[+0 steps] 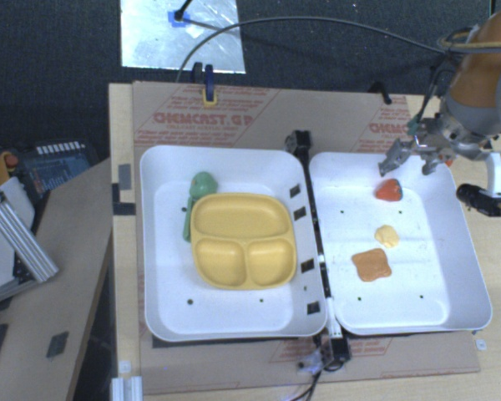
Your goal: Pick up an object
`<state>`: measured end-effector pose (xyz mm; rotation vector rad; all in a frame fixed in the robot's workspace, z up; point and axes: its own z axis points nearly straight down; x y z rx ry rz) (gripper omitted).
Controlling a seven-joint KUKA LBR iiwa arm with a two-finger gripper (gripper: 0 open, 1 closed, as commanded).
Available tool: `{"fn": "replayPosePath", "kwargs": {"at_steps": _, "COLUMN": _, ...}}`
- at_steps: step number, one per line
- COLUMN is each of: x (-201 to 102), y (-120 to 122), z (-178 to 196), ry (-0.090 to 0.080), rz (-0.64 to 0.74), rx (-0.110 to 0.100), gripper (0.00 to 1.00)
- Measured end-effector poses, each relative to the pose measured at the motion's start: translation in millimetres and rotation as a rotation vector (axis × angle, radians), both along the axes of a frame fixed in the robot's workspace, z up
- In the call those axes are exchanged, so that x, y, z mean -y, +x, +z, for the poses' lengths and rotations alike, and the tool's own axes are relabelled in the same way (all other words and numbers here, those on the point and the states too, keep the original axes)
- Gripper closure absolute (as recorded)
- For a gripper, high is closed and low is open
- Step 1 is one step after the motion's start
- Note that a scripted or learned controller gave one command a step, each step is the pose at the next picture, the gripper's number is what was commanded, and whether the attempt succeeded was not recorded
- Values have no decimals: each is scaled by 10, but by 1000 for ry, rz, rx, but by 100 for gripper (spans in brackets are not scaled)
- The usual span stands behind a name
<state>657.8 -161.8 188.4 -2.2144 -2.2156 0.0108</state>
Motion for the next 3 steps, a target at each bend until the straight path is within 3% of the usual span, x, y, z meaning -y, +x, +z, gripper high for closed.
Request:
{"fn": "replayPosePath", "kwargs": {"at_steps": 1, "x": -4, "y": 31, "z": 88, "ry": -2, "rz": 3, "rx": 13, "gripper": 0}}
{"fn": "replayPosePath", "kwargs": {"at_steps": 3, "x": -36, "y": -35, "z": -882, "ry": -1, "rz": 4, "rx": 10, "gripper": 0}}
